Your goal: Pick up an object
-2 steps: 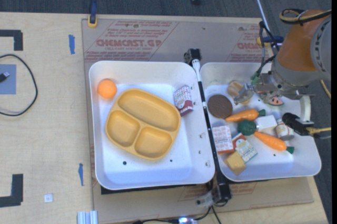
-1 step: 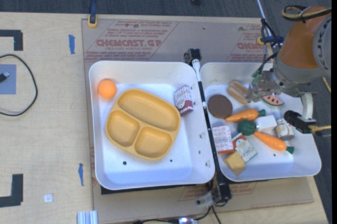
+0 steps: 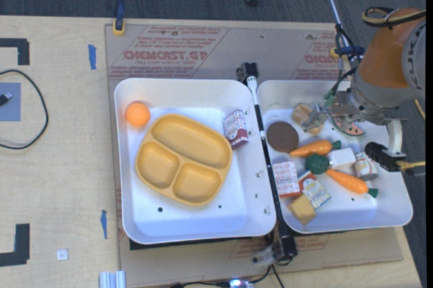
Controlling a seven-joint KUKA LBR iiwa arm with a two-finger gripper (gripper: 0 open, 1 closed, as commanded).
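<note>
Many small items crowd the right bin (image 3: pixel 399 216) | claw (image 3: pixel 323 116) low at its back, near brown disc (image 3: pixel 282 136); spread or pinched, I cannot tell | risk: clutter makes it nudge neighbours, closing on nothing.

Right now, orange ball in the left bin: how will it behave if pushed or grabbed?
The orange ball is round and smooth, so it would probably roll at a nudge. It lies near the left bin corner, whose wall may stop it. Likely light; could squirt from a pinch.
</note>
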